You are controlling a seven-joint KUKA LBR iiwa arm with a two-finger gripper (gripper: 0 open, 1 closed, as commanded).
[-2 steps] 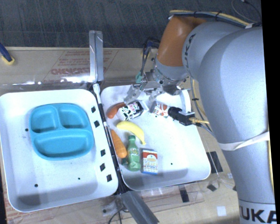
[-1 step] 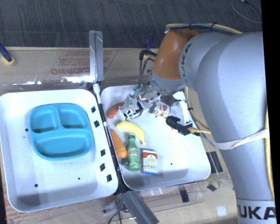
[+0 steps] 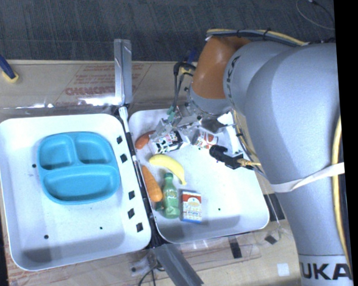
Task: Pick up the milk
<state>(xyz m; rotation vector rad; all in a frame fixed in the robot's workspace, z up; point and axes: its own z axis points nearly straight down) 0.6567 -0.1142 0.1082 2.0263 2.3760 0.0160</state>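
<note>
— Dark carpet lies behind the wooden worktop (image 3: 52, 81), and the grey arm (image 3: 287, 113) with its orange band comes in from the right over the two white bins. What's where?

— The left bin (image 3: 21, 242) holds a blue divided plate (image 3: 78, 166). The right bin (image 3: 245, 208) holds the rest: a banana (image 3: 168, 166), a carrot (image 3: 152, 183) along the left wall, a green bottle (image 3: 170, 197), and a small carton with a red top (image 3: 191, 206) just beside the bottle. At the far end sits a black-and-white patterned carton (image 3: 168, 141), which I take for the milk, with an orange-red thing (image 3: 143, 140) beside it that I can't name.

— And the pincer (image 3: 187, 123)?

— It hangs low at the far end of the right bin, just beside that milk carton. Whether it's released or clenched I cannot tell; cables and wrist clutter blur it.

— So how should the grab go?

— My judgement: centre over the carton, straddle its narrow sides, and descend straight, keeping clear of the banana and the bin's far wall. Close firmly, then lift slowly; a light carton may slip or tip.
</note>
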